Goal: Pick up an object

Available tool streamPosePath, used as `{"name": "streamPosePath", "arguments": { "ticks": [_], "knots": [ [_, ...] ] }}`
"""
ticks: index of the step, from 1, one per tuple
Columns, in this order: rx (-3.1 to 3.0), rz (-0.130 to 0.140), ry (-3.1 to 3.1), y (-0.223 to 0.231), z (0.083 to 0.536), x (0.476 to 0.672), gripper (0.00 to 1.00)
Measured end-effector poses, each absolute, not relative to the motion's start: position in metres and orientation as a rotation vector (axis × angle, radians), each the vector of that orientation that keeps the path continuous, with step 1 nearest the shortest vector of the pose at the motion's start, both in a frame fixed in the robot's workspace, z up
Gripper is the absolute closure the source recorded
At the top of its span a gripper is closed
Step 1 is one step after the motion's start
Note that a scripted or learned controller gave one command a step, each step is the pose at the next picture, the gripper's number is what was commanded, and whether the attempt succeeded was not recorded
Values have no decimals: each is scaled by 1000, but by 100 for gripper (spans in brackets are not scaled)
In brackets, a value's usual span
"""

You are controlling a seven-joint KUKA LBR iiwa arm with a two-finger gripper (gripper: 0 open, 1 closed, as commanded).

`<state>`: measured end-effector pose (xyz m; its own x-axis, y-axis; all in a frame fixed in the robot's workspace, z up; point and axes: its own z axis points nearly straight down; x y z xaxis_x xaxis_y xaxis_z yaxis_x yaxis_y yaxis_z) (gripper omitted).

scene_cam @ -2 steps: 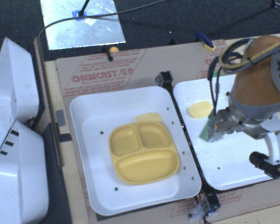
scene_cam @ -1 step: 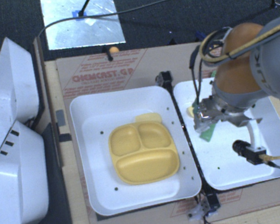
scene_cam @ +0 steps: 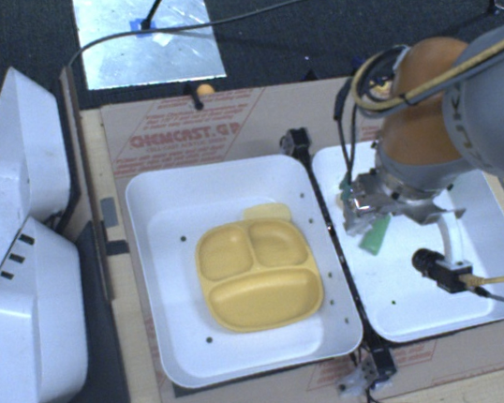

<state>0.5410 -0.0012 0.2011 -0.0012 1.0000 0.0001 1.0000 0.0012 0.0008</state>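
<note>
A small green block (scene_cam: 373, 235) lies tilted in the right bin (scene_cam: 503, 289), near that bin's left wall. My gripper (scene_cam: 360, 212) is directly over the block's upper end and touches or overlaps it in the camera view. The grey arm with its orange band (scene_cam: 426, 102) covers the far part of the right bin. In the left bin (scene_cam: 185, 349) rests a yellow divided plate (scene_cam: 259, 273), with a pale yellow flat piece (scene_cam: 266, 212) just behind it.
The two bins meet along a black divider (scene_cam: 331, 231). A foil-like square sheet (scene_cam: 147, 30) lies beyond the bench at the back. White housings (scene_cam: 26, 270) stand to the left of the bins.
</note>
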Motion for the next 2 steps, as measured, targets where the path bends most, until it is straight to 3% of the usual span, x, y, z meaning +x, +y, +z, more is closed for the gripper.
{"name": "streamPosePath", "arguments": {
  "ticks": [1,2],
  "knots": [
    [2220,2,2221,1,220,542,100],
    [2220,1,2222,2,219,542,0]
  ]
}}
